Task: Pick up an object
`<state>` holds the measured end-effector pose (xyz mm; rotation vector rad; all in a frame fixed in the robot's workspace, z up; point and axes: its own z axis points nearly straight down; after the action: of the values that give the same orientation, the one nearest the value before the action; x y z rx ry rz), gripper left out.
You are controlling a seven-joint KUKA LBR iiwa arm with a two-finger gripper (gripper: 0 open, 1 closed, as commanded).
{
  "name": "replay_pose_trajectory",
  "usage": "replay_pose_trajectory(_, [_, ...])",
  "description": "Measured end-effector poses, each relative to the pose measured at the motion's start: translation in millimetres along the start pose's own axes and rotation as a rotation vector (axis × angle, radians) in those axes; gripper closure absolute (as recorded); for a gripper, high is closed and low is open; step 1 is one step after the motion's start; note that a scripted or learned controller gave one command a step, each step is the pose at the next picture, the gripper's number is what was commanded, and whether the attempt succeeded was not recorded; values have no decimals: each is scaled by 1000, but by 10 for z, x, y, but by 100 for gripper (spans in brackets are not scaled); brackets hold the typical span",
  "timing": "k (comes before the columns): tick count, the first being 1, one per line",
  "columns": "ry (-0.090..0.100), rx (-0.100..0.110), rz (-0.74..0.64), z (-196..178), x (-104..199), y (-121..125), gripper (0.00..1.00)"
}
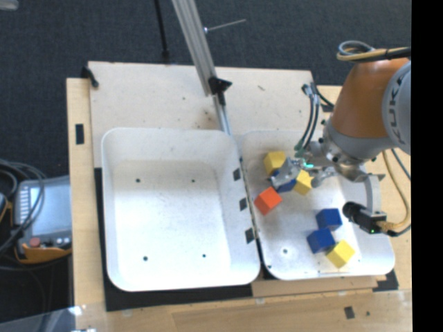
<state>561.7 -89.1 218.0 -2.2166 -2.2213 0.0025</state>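
Arm: I see it reaching in from the right, orange band above the wrist, over the right bin (387, 258).
Gripper (291, 173): low in the right bin's upper left part, among the blocks; from here I cannot tell how it is set or whether it grips anything.
Blocks by the gripper: a yellow block (274, 161) at its upper left, a second yellow block (303, 183) at its right, a bluish block (283, 183) right under it.
Orange block (268, 200): just below these, near the bin's left wall, turned cornerwise; I make out no long axis.
Lower group: two blue blocks (329, 218) (320, 240) and a yellow block (340, 253).
Left bin (111, 185): beside the right one.
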Motion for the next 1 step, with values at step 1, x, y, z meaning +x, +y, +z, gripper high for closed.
replay_pose_trajectory(1, [-1, -4, 3, -19, -4, 8, 0])
